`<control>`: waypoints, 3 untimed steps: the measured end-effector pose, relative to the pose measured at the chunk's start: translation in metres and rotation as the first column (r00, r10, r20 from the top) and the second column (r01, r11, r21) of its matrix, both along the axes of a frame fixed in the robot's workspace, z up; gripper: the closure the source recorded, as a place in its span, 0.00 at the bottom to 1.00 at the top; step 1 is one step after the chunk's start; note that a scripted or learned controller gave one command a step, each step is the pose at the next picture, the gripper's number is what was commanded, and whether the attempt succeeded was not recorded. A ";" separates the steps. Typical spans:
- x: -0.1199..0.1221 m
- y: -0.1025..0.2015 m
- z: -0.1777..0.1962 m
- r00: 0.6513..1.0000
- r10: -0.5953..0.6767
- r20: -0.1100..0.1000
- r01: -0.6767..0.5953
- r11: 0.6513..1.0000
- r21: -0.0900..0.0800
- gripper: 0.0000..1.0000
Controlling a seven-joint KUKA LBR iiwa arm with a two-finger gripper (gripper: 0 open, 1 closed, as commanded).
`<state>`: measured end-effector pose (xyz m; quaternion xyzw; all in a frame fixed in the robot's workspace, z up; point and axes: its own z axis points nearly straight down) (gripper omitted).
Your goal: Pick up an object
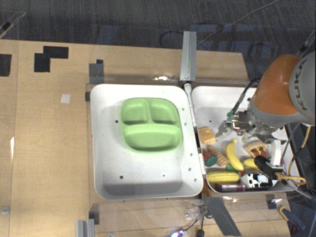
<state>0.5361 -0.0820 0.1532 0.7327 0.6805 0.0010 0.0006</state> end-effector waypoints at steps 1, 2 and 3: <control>0.002 0.001 0.012 1.000 -0.001 0.007 0.001 1.000 0.000 1.00; 0.002 0.001 0.012 1.000 -0.001 0.006 0.001 1.000 0.000 0.00; -0.023 -0.024 -0.061 0.998 0.056 0.012 -0.056 0.998 -0.002 0.00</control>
